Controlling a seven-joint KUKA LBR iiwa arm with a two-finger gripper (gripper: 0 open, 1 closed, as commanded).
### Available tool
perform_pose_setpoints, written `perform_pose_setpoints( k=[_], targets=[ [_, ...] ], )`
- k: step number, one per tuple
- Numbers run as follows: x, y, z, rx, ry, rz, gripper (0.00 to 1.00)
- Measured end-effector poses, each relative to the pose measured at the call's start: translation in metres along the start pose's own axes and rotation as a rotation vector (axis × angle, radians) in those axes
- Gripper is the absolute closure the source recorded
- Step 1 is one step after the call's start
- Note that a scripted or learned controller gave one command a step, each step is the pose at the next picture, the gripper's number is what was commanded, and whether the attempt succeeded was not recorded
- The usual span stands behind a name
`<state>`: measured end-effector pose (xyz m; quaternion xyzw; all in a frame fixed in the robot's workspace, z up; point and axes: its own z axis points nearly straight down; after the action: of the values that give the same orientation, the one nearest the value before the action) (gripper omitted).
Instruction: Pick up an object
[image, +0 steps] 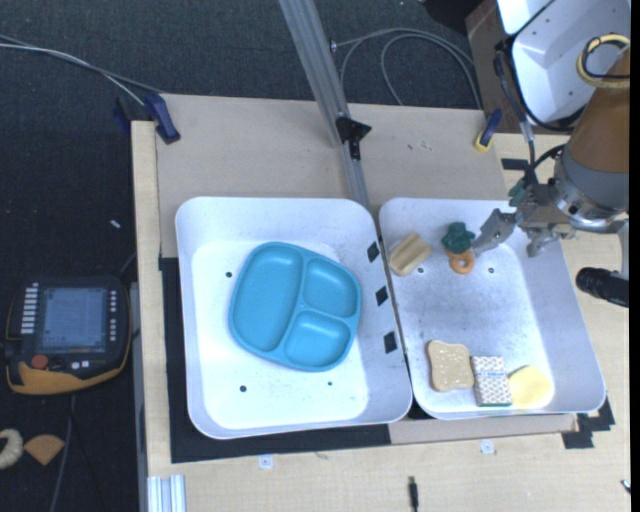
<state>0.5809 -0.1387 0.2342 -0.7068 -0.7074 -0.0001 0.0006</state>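
Note:
In the camera view my gripper (508, 242) hangs over the far right part of the right bin (560, 300), fingers spread and nothing between them. Its left finger (488, 235) ends just right of a small dark green toy (458, 237) and an orange ring (461, 264). Left of those lies a tan block (407, 253). Along the bin's near edge sit a slice of toast (450, 365), a checkered sponge (489, 380) and a yellow round piece (531, 385).
A blue divided plate (295, 303) fills the middle of the left bin (200, 330). A metal pole (325, 70) slants down to the gap between the bins. A handheld pendant (68, 330) lies off the bench at left.

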Motion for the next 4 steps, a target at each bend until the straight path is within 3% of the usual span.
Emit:
perform_pose_setpoints(
  k=[3, 4],
  targets=[
    [0.011, -0.015, 0.147, 0.007, 0.002, 0.001, 0.00],
    [0.011, -0.013, 0.132, -0.001, 0.001, 0.001, 1.00]
  ],
)
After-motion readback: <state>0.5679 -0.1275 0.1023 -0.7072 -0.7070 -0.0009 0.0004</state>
